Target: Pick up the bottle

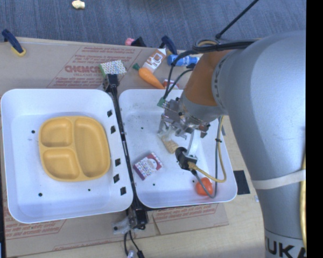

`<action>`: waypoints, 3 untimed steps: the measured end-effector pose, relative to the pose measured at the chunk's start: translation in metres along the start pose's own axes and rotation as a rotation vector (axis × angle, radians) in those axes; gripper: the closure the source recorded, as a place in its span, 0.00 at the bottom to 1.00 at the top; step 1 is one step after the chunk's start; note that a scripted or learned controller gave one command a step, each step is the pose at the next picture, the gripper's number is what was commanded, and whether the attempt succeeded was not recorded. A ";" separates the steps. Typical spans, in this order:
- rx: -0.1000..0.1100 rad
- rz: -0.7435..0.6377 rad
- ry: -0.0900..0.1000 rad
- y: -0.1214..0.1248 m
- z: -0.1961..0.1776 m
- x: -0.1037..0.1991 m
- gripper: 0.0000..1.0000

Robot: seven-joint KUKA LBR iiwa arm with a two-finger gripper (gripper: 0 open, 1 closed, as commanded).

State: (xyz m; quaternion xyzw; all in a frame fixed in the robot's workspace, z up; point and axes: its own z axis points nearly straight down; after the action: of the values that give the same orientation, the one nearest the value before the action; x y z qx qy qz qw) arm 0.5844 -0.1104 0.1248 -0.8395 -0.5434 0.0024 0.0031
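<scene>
The gripper hangs low in the right bin; whether it is open or clenched cannot be told. The bottle lies outside, beyond the bin's far rim beside a carrot, so lifting remains. A small carton, an orange ball and a yellow divided plate lie clear of it.

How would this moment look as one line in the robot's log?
arm: over right bin | gripper: low, near tan item | bottle: outside bins, untouched

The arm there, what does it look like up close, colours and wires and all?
The arm is a thick, smooth grey tube with an orange band above the wrist. Its metal claw is small, trailing a yellow cable. White letters "UKA" mark its base.
</scene>
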 end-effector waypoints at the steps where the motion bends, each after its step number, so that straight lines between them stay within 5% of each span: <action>1: 0.000 0.198 0.000 -0.048 -0.018 -0.017 1.00; 2: -0.004 0.060 0.001 -0.094 -0.094 -0.042 1.00; 3: 0.001 0.573 0.003 -0.079 -0.005 -0.090 1.00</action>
State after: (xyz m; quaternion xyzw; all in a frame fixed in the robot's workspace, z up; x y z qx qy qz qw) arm 0.4753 -0.1605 0.1303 -0.9588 -0.2840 0.0024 0.0034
